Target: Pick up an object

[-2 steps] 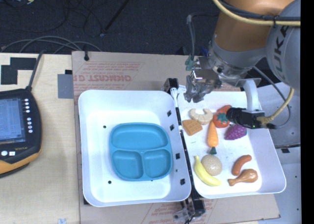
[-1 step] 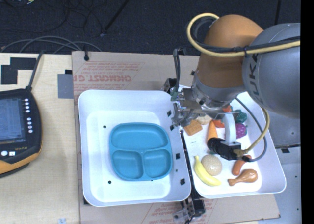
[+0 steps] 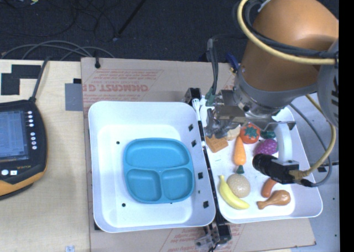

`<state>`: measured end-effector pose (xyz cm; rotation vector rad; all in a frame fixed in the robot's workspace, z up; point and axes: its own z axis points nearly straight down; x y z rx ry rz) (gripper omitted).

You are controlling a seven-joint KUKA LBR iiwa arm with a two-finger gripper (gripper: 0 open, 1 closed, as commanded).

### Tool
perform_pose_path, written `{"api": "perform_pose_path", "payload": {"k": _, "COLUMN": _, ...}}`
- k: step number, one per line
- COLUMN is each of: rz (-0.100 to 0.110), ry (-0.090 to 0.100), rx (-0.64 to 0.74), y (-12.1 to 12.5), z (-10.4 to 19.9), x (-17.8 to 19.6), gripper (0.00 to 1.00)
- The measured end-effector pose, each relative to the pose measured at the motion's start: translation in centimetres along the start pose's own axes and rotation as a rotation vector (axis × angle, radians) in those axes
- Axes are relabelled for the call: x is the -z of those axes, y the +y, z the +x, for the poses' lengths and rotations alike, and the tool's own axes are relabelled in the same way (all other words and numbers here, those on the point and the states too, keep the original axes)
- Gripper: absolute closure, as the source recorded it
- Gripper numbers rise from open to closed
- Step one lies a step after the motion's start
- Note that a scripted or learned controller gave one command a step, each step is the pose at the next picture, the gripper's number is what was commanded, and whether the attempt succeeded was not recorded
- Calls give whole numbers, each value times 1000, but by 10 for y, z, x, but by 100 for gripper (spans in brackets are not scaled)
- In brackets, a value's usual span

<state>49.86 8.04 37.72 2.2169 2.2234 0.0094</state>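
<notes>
Orange carrot (image 3: pixel 239 150) lies just right of the claw (image 3: pixel 217 130), whose opening I cannot tell.

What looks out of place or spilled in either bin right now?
Nothing stands out. The toy foods, including the banana, carrot and drumstick, lie inside the right bin; the blue divided tray sits flat in the left bin.

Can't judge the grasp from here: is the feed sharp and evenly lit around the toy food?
Camera view: soft overall, evenly lit, mild glare on the orange band; the arm shades the right bin's upper part, blurring the gripper; banana and carrot stay distinct.
</notes>
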Motion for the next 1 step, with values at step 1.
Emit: {"api": "perform_pose_path", "payload": {"k": 1, "rz": 3, "ry": -3, "rx": -2, "y": -23, "z": -18, "x": 48, "gripper": 100}}
